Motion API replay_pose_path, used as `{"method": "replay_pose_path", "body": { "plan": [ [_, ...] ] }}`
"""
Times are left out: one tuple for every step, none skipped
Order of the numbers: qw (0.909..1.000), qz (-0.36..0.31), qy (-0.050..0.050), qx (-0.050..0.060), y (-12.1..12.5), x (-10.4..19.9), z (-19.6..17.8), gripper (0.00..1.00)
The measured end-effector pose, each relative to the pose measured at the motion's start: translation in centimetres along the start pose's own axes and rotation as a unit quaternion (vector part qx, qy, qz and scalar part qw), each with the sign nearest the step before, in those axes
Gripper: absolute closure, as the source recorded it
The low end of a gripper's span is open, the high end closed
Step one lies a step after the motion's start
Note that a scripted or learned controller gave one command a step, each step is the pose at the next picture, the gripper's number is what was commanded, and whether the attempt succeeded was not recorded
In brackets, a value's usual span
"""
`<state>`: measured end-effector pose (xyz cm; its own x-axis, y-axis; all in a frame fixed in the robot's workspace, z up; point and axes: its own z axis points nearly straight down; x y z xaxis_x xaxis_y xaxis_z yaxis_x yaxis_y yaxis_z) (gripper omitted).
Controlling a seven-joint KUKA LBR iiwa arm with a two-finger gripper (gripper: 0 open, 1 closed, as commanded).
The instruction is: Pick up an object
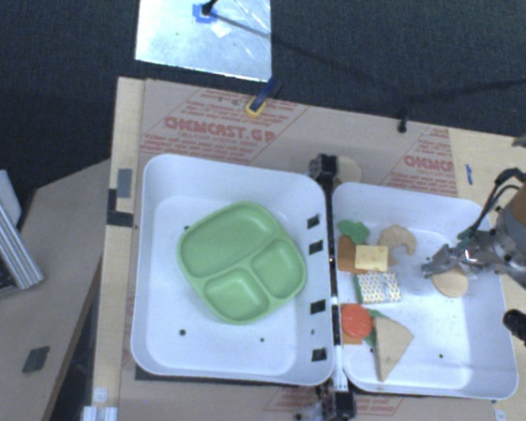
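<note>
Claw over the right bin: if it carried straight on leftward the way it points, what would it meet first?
Probably the tan round piece, slightly up-left of the claw; bare bin floor lies between. Height is unclear, so it might pass over.

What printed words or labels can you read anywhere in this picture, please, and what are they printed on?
"CHEMCAST GP": red print on the brown sheet under the bins, readable above the left bin.
The same red print above the right bin, near: too blurred to read with certainty.
Red print at the sheet's front edge: too small to read.
Patterned food piece: no legible text.
</note>
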<state>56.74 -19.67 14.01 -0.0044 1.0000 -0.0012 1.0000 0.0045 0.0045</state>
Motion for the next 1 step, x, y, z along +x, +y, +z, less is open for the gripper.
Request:
{"method": "replay_pose_path", "body": {
  "plan": [
    [1.0,-0.001,0.0,-0.001,0.7,0.85,-5.11,1.0]
  ]
}}
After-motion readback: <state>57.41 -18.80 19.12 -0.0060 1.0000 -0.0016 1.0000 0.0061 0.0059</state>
